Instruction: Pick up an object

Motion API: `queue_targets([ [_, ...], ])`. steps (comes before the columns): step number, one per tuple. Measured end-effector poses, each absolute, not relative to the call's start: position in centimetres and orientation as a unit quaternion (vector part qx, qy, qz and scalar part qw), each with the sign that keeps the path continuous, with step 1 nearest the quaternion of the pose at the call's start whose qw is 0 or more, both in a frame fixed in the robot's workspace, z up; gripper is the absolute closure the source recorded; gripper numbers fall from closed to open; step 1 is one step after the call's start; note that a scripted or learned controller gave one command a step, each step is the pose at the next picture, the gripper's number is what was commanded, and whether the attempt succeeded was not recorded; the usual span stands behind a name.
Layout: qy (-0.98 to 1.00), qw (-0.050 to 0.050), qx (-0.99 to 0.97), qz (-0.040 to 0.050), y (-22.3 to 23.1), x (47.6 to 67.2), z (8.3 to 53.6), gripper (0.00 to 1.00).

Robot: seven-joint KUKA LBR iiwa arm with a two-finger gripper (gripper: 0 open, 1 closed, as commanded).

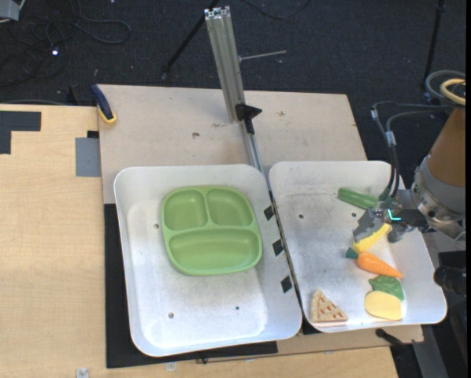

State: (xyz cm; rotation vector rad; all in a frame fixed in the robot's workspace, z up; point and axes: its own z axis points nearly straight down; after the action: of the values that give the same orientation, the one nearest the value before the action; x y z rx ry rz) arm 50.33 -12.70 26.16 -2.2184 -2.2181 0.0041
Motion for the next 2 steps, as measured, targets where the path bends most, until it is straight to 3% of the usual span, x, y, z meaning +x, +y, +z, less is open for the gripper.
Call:
queue_targets([
  [1, -0.707, 0.001, -0.707, 0.0007, -12.7, 50.4, 26.2, 0.0],
  [2, -0.707, 0.004, -0.707, 0.0027, -12.8, 50.3, 19.8, 0.0],
])
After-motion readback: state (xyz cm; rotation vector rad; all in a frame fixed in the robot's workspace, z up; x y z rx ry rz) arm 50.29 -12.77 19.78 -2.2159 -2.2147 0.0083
